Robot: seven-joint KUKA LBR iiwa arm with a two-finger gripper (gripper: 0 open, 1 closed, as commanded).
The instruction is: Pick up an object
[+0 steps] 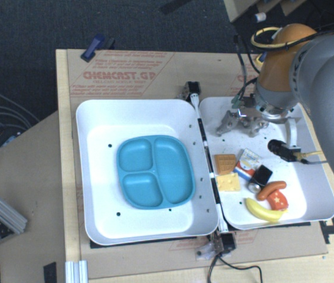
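Underneath, a brown counter (125, 69) printed with red lettering carries two shallow white bins side by side; dark carpet (37, 16) lies around it, with loose cables (2, 108) to the left and an aluminium rail (2, 208) at the lower left; a small blue clamp (93, 47) sits at the counter's far left corner; two black clips, one at the far end (192, 89) and one at the near end (226, 240), sit at the seam where the bins meet

The left bin (96, 128) holds one blue plate (155, 171) with three compartments, lying flat near its middle; the right bin (314, 184) holds seven loose things, all gathered in its near half: one tan cracker (225, 163) by the seam, one yellow cheese slice (228, 183) just nearer than it, one small packet (246, 167) with red and blue print, one black block (264, 174) beside the packet, one red sausage (271, 188), one red strawberry (280, 201) touching the sausage, and one banana (263, 211) nearest the front wall

The grey arm (329, 99) comes in from the right over the right bin, its orange band (282, 58) above the wrist; the claw (242, 127) is over the far half of that bin, fingers spread apart with nothing between them; the cracker is the closest thing to it, yet apart from it; whether the claw touches the bin floor I cannot tell
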